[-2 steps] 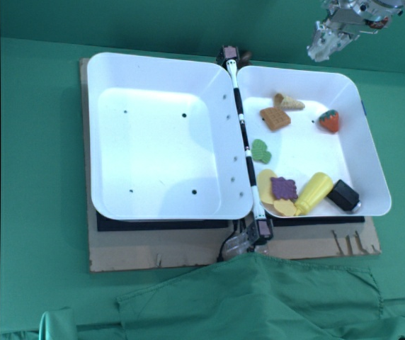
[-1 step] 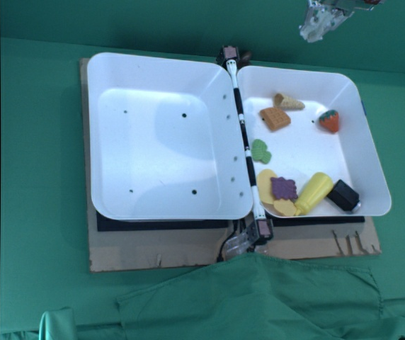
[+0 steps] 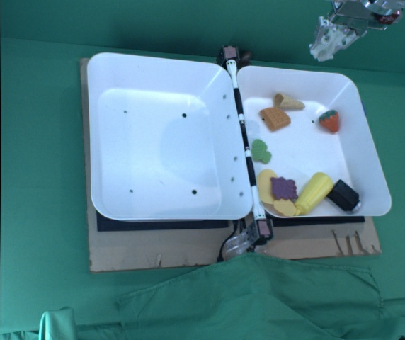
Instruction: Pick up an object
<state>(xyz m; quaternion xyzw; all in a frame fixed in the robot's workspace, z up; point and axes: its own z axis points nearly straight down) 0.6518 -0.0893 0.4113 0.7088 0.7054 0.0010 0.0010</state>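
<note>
7 or so small items in right bin (image 3: 362, 112), none singled out yet as pick target: strawberry (image 3: 329, 120) near far right wall, orange waffle piece (image 3: 275, 118) and tan wedge (image 3: 288, 102) just beside each other toward far side, green flat piece (image 3: 260, 150) close to divider wall, then a tight cluster at near edge with purple piece (image 3: 283, 188) resting on yellow flat piece (image 3: 267, 184), yellow bottle shape (image 3: 314, 193) touching it, black block (image 3: 343, 195) just beside bottle. Likely failure: going into cluster and pinching 2 things or knocking bottle into block; flat pieces probably too thin to catch; green piece crowded by wall. Strawberry looks like safest bet, well apart from rest. Gripper (image 3: 328, 42) up past far rim of bin, above green bench, nothing between fingers; open or closed not readable. Left bin (image 3: 117, 76) alongside, bare white floor with a few dark dots. Brown cardboard (image 3: 153, 261) under both bins, green cloth (image 3: 259, 296) bunched at near side.
</note>
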